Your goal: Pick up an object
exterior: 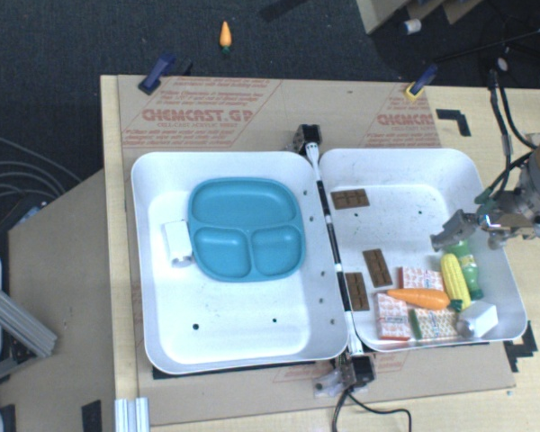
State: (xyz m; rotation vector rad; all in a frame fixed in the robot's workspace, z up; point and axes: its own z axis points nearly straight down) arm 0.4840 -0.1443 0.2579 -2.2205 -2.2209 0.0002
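The right bin (405,165) holds a yellow corn cob (455,280), a green item (469,268) beside it, an orange carrot (418,298), two red-and-white patterned boxes (394,316) (422,279), a white block (481,317) and three brown bars (349,199) (376,266) (355,291). My gripper (463,228) hangs over the right side of this bin, just above the corn and the green item. Nothing is visibly held in it.
The left bin (144,241) holds a blue divided plate (245,228) and a small white object (177,241). Blue clamps (156,75) (421,81) sit at the board's back corners. A small orange item (225,34) lies on the dark floor behind. Cables hang at the right.
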